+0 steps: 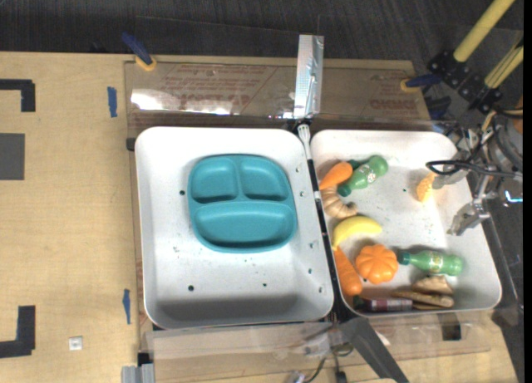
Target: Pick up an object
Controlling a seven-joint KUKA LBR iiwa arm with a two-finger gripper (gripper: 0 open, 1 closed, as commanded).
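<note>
Tool (467, 207) at right bin (391, 144) edge, state impossible to tell, nothing seen gripped. Just left of it: orange slice (425, 188). Below-left: green bottle (432, 262). Further left: pumpkin (376, 263), banana (356, 229). Risk: hitting bin wall, or bottle rolling away under pressure.

My arm (507, 182) is cut off by the right edge; the wrist area is a tangle of cables and I cannot make out my gripper's state. The dark item (391, 302) at the right bin's (490, 290) front wall is too small to identify. A carrot (347, 272) lies partly behind the pumpkin (376, 262).
</note>
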